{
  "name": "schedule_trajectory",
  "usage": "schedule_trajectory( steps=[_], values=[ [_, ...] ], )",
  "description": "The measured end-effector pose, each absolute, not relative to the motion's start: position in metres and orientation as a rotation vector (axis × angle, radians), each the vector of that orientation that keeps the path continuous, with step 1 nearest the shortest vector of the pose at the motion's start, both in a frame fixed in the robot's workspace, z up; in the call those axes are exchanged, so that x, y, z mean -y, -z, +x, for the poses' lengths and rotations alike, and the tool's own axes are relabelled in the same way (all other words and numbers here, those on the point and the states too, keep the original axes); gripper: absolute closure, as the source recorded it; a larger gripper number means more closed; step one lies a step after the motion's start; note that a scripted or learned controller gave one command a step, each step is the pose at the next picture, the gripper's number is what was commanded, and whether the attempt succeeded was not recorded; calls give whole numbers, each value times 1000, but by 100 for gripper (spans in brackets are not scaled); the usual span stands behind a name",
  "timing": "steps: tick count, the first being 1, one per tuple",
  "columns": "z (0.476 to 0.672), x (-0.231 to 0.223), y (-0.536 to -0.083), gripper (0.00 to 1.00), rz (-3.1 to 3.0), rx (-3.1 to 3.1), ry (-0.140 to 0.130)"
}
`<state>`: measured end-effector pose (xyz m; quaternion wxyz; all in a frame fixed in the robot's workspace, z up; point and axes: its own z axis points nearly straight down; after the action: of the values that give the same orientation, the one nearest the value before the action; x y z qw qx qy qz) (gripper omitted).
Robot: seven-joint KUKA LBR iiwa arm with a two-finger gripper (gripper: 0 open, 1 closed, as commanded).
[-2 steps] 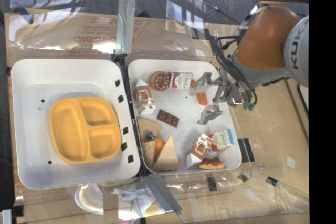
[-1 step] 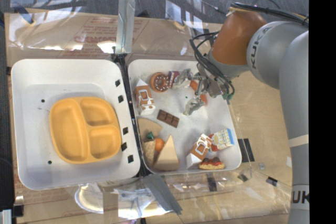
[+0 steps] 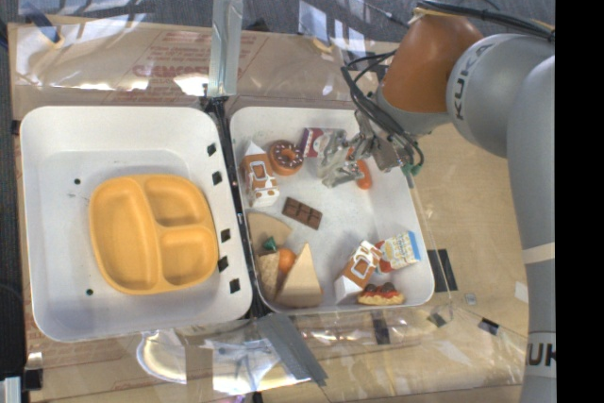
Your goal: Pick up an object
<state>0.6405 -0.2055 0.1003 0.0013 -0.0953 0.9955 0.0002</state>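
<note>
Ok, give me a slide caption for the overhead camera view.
KUKA arm's pincer lowered among toy foods in the right bin, near a chocolate donut; yellow divided tray in the left bin.

Bench (image 3: pixel 472 203) — two white bins (image 3: pixel 38 203) side by side

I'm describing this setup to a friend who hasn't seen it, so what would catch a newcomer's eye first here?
Probably the bright yellow divided tray, lying alone in the left bin. Next comes the big grey arm with its orange band, reaching in from the right, its gripper low over the upper part of the right bin. That bin is scattered with small toy foods, such as a chocolate doughnut and a chocolate bar.
</note>
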Motion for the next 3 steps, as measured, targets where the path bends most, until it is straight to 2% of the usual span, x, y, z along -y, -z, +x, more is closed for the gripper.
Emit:
schedule_trajectory(
  steps=[1,2,3],
  values=[
    [655,175,-206,100,212,-3129,2],
    [606,146,-110,100,291,-3137,-2],
    [608,146,-114,0,290,-3130,0]
  ],
)
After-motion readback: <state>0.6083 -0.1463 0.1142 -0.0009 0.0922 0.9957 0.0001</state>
